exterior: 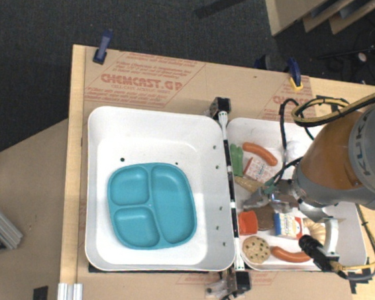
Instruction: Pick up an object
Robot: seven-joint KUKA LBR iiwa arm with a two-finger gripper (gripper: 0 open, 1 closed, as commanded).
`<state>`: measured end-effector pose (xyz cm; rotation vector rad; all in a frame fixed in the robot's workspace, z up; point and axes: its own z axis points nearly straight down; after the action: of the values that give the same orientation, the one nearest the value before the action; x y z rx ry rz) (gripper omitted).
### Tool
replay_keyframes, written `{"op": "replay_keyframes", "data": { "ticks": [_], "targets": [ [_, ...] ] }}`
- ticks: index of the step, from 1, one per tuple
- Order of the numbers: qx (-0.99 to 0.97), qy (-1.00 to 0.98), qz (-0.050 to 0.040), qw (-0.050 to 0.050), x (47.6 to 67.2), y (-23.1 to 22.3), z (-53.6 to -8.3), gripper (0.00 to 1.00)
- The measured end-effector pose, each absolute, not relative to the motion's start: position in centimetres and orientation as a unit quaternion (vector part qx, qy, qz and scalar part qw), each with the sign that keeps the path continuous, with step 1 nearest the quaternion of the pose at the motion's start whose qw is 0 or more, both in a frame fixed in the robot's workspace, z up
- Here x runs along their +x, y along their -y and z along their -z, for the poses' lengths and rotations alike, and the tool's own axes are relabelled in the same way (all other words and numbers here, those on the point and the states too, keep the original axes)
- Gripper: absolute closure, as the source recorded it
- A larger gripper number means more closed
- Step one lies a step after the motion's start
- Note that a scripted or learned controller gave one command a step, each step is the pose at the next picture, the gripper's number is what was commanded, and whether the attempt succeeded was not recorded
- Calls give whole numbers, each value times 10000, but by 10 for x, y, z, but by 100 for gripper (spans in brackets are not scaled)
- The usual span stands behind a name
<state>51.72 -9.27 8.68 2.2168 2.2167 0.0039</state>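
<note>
The right bin point(243, 126) holds several toy foods. An orange sausage point(260, 152) lies at its far end, with a green piece point(237, 161) and a small printed box point(259, 169) beside it. Nearer the front are a red block point(248, 222), a round cookie point(255, 249), a second sausage point(289, 256) and a white carton point(290, 225). My gripper point(263, 199) hangs low over the middle of this bin, between the printed box and the red block. The grey and orange arm point(336, 161) covers the bin's right half.
The left bin point(109, 131) holds a teal divided plate point(152, 204). A black divider rail point(228, 177) runs between the bins. Cables loop over the arm at the back right. Blue clamps point(103, 46) hold the cardboard base at the bench's far edge.
</note>
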Motion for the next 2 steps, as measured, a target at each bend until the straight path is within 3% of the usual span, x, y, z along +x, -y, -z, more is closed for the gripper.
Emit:
{"op": "replay_keyframes", "data": {
  "ticks": [1, 2],
  "targets": [
    [7067, -7075, -18, 24, 548, 100, -87, 0],
    [7079, -7063, -22, 20, 512, 101, -87, 0]
  ]
}}
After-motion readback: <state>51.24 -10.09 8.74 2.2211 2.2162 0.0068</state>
